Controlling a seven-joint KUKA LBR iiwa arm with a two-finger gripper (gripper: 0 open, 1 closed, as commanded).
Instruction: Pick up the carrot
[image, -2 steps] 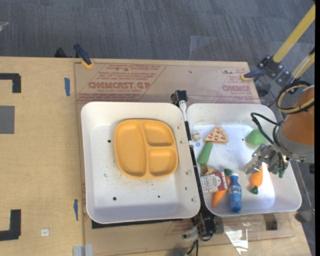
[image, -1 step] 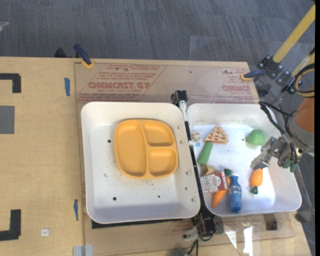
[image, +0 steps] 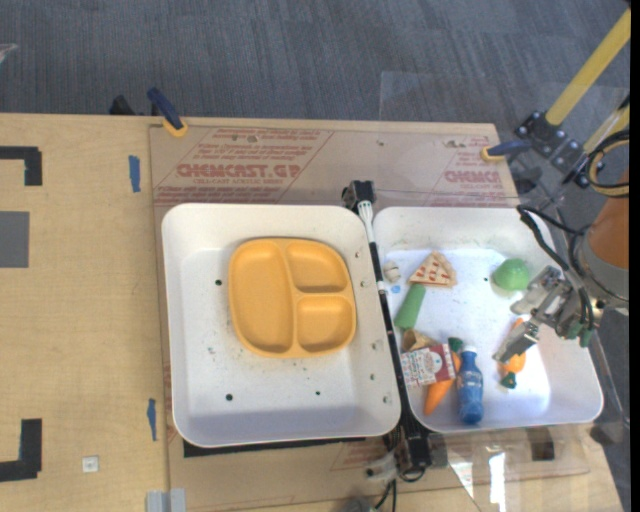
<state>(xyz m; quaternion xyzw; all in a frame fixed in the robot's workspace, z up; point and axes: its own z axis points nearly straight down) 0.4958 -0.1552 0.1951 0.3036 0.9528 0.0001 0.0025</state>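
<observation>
White plastic makes up the two bins: the left bin (image: 190, 330) and the right bin (image: 585, 395), touching along their shared edge on the desk (image: 70, 300). In the left bin we count one yellow tray (image: 292, 297) with three compartments; around it the floor of the bin is bare white, widest along the near side.

In the right bin we count one pizza slice (image: 433, 271), one green ball (image: 511, 274), one green stick (image: 410, 306), one red packet (image: 424, 366), one blue bottle (image: 468, 384) and two orange pieces. One is a carrot (image: 437, 394) lying at a slant near the front edge, between the packet and the bottle and touching both or nearly so. The other orange piece (image: 512, 368) sits under the claw, with a small green bit just below it; we cannot tell what it is.

The claw (image: 520, 345) reaches in from the right and hangs over the right half of that bin, well apart from the carrot, with the bottle between them. Whether its fingers are parted or closed on anything we cannot tell; the tips blur into the orange piece.

Open room in this bin lies along the far edge left of the pizza slice and in the front right corner.
</observation>
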